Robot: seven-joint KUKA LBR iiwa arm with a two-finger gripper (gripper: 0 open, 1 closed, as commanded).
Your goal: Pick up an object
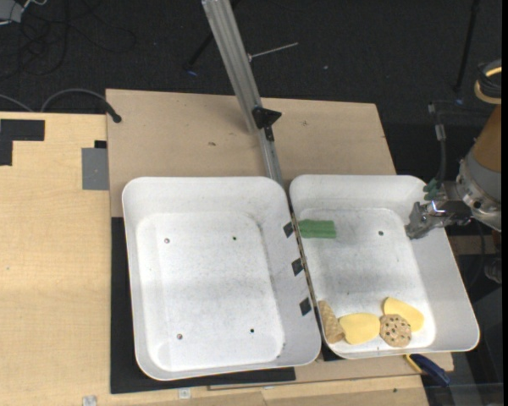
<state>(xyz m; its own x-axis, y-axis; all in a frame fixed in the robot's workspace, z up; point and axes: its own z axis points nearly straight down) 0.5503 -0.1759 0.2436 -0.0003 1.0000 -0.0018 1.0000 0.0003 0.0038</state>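
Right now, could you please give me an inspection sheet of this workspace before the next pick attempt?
Surface: a bench bears the left bin and the right bin side by side, edges meeting.
Job's things: in the right bin, a green block near the far left side; a tan ridged piece, two yellow pieces and a brown speckled cookie clustered at the near edge.
Clutter: nothing seen in the left bin.
Grippers: the gripper sits over the right bin's far right rim, nothing seen in it.
Cables: dark cables on the floor behind the bench.
Surroundings: a slanted metal rail; a pale wooden panel at left.
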